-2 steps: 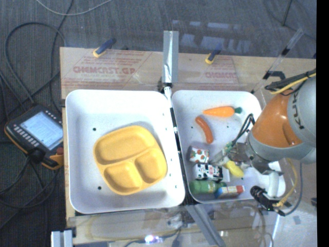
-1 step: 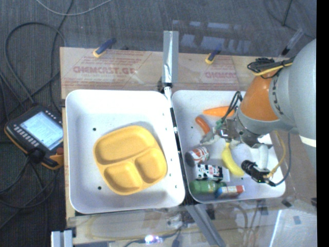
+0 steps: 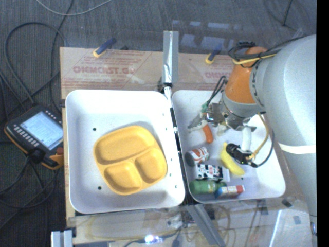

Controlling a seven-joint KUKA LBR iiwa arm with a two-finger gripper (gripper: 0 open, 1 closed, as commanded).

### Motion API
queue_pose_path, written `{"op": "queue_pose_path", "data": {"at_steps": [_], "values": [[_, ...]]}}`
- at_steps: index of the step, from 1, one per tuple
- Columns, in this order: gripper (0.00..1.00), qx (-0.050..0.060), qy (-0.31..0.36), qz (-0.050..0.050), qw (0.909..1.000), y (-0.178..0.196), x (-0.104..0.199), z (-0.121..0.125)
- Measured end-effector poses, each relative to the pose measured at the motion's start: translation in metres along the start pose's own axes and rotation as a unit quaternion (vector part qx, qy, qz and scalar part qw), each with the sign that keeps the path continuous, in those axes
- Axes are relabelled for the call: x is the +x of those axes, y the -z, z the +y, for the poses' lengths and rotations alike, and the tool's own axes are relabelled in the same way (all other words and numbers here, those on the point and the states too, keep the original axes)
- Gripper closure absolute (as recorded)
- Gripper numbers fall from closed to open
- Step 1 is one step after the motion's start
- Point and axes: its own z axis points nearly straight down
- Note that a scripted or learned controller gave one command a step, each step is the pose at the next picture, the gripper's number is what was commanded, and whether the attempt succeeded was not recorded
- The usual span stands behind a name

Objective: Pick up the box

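Two white bins share the bench; over the right bin (image 3: pixel 277 187), the gripper (image 3: pixel 208 118) hangs above the box (image 3: pixel 209 172), its opening impossible to tell.

Dark carpet (image 3: pixel 128 14) with cables (image 3: pixel 31 30) around the bench (image 3: pixel 118 71).

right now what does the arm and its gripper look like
The arm is bulky, rounded and pale grey, with an orange band above the wrist. A yellow cable loops over its top and black cables run along it. The gripper is small, metallic grey, with dark wiring and a green spot.
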Motion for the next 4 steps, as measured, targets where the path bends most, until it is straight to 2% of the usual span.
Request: {"op": "queue_pose_path", "data": {"at_steps": [1, 2, 3, 4], "values": [[0.00, 0.000, 0.035, 0.001, 0.9994, 0.001, -0.012, -0.048], [1.00, 0.000, 0.035, 0.002, 0.9994, 0.011, -0.011, -0.048], [1.00, 0.008, -0.001, 0.002, 1.0000, 0.094, 0.013, -0.081], [1.00, 0.010, -0.068, 0.002, 0.9976, 0.094, 0.068, -0.132]]}}
